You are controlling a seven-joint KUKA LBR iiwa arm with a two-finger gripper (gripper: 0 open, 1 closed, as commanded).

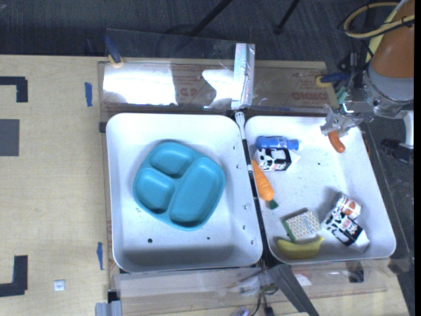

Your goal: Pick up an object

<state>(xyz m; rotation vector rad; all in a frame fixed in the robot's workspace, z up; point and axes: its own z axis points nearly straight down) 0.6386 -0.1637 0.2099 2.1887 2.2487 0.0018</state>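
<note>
A: Where's the tool?
B: Upper right corner of the right bin. A small orange piece sits between its fingers, so it's gripping that.
A: How does it handle?
B: Looks light and stiff, probably smooth plastic, so it could slip. Hold is near its top end; most hangs below the tool.
A: Other candidates?
B: Toy carrot is down-left of the tool, banana further below.

A robotics lab; taped bench, tripod legs, looped cables overhead.
</note>
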